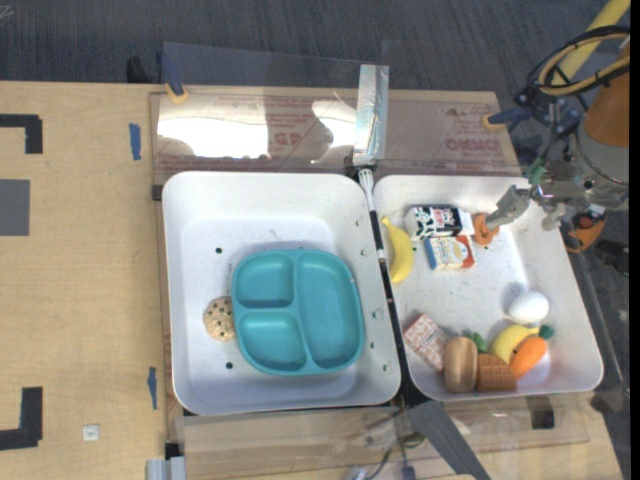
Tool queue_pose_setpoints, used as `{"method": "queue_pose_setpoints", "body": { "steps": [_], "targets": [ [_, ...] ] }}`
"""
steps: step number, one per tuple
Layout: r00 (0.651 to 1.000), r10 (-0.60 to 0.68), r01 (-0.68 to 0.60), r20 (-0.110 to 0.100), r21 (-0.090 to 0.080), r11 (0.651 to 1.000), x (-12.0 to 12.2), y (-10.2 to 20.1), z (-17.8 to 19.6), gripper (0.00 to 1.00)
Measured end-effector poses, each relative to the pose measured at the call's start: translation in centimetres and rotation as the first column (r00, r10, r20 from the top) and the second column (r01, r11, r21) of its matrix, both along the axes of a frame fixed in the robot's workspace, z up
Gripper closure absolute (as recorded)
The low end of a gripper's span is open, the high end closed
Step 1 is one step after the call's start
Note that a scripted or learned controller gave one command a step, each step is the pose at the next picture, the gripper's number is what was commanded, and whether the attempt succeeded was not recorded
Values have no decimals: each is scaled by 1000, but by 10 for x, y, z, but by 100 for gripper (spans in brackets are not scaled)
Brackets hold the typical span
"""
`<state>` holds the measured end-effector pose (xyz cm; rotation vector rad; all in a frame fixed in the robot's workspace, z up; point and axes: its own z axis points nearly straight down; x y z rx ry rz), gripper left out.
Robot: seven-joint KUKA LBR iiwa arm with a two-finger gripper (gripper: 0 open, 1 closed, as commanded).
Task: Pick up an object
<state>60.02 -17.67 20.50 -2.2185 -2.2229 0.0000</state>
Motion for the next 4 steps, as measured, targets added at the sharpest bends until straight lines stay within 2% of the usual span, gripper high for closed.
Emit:
{"method": "queue_pose_setpoints", "body": {
  "steps": [1,2,3,4],
  "targets": [
    [993,116,-116,-5,1,993,48,-11,-98,0],
    [986,165,-165,17,1,986,42,-30,-109,0],
    [986,165,-165,18,1,986,42,-30,-109,0],
    [996,87,-86,14,-7,996,18,-36,-13,0]
  ]
}}
